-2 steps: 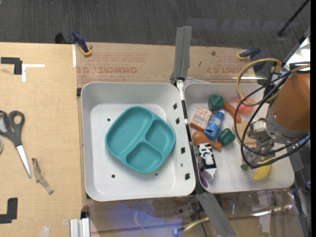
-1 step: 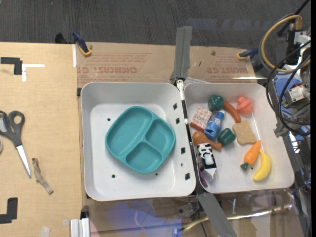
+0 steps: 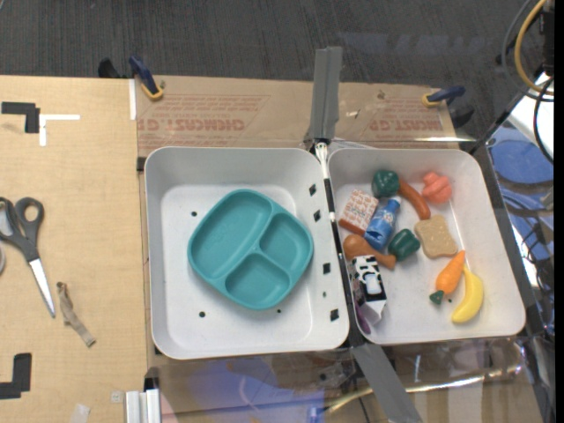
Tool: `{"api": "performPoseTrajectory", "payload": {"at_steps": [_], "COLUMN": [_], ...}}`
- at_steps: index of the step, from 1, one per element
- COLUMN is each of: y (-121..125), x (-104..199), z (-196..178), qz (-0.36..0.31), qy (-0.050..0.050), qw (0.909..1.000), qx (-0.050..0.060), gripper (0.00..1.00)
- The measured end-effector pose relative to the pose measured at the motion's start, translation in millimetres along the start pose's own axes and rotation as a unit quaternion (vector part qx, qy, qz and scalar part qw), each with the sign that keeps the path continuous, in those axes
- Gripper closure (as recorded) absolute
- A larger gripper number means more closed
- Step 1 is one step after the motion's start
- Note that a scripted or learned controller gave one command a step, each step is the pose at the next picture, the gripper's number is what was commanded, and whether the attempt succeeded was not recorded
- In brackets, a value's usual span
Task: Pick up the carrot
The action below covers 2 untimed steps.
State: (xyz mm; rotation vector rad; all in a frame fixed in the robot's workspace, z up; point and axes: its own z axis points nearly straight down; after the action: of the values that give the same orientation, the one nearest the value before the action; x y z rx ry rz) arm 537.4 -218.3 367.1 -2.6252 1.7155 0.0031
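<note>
How the jaws stand cannot be told. The carrot (image 3: 450, 273) lies in the right bin (image 3: 423, 327), near its right wall, green end toward the front, touching the banana (image 3: 469, 297) and just below the bread slice (image 3: 434, 236). The left bin (image 3: 167, 263) holds a teal divided plate (image 3: 251, 248). Scissors (image 3: 26, 241) lie on the table (image 3: 79, 192).

- Carrot (image 3: 450, 273), lower right of frame: banana (image 3: 469, 297) touching below, bread slice (image 3: 434, 236) just above-left.
- Open bin floor (image 3: 407, 302) to its left; right bin wall (image 3: 504, 263) near.
</note>
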Motion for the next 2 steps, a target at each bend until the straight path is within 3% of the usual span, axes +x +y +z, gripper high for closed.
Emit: {"api": "performPoseTrajectory", "payload": {"at_steps": [1, 2], "y": [-13, 34], "x": [-4, -73], "z": [209, 277], "qz": [-0.061, -0.053], "qy": [0.0, 0.0], "qw": [0.9981, 0.9986], "qx": [-0.001, -0.002], "gripper": [1.0, 1.0]}}
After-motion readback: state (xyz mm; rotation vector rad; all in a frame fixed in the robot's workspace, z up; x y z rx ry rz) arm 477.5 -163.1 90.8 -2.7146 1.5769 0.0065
